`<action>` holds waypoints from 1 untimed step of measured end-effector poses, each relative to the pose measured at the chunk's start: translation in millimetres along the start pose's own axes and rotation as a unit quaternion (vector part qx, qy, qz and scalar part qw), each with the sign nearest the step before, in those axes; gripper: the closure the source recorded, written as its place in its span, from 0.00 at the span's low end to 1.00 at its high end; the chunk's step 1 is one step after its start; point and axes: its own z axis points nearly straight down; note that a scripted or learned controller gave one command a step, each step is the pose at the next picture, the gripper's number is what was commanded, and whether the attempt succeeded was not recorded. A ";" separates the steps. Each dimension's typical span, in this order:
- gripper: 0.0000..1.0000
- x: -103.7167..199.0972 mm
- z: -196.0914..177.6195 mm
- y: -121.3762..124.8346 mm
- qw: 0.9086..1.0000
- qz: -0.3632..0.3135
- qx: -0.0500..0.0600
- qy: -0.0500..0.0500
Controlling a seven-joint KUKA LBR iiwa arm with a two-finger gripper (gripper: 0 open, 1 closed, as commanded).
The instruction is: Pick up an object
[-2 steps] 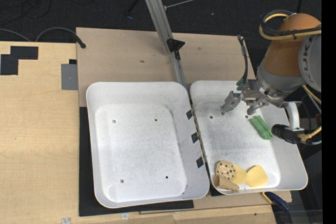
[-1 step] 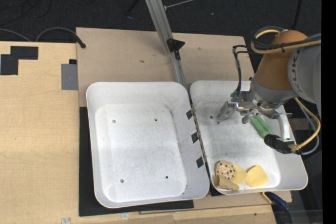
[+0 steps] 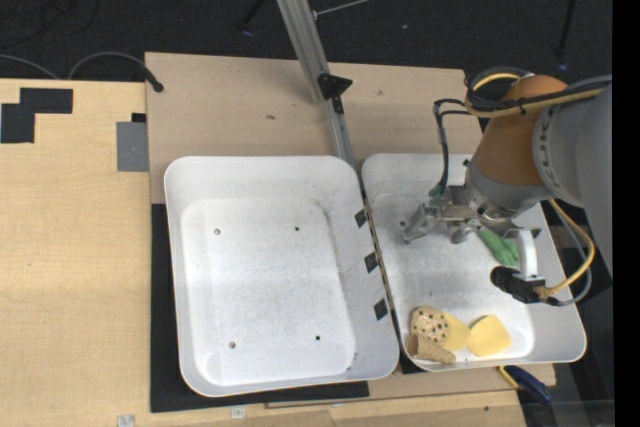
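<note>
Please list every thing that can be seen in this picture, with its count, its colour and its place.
left bin: 1, white, left half of the bench.
right bin: 1, white, beside the left bin, on its right.
speckled piece: 1, tan with dark spots, near corner of the right bin.
yellow pieces: 2 as far as I can tell, pale yellow, beside the speckled piece in the same corner.
green object: 1, green, right side of the right bin, partly under the arm.
metal rail: 1, grey, slanting from the top of the view down to the gap between the bins.
black clips: 3, black, along the edge where the bins meet.
arm: 1, grey with an orange band, reaching in from the right.
pincer: 1, grey metal, over the middle of the right bin.
</note>
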 end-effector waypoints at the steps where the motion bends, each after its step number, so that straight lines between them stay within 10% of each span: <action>1: 1.00 -1.2 -11.5 0.1 1.000 0.003 0.000 0.000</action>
